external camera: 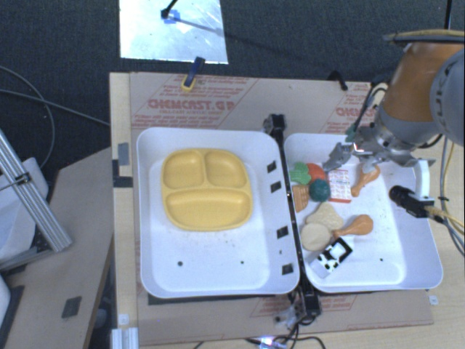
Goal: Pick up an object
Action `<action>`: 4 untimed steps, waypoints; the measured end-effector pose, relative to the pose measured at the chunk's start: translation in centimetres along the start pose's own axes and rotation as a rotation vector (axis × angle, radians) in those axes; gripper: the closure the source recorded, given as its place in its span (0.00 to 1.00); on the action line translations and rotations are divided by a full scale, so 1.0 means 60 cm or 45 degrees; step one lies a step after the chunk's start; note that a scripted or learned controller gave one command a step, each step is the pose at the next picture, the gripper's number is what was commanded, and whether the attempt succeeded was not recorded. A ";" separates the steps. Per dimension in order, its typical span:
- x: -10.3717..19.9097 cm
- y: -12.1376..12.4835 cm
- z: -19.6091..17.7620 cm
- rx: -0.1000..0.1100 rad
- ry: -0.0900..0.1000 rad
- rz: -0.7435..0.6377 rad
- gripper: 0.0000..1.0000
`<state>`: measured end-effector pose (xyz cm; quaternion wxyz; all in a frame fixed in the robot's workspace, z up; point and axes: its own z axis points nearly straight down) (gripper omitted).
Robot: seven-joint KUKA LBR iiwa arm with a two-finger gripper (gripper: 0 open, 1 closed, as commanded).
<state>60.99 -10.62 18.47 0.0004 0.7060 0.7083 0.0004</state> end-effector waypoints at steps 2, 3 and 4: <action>0.026 -0.013 0.152 -0.038 -0.010 -0.001 0.00; 0.152 -0.068 -0.009 -0.007 0.004 -0.009 0.00; 0.296 -0.126 -0.262 -0.020 0.008 -0.015 0.00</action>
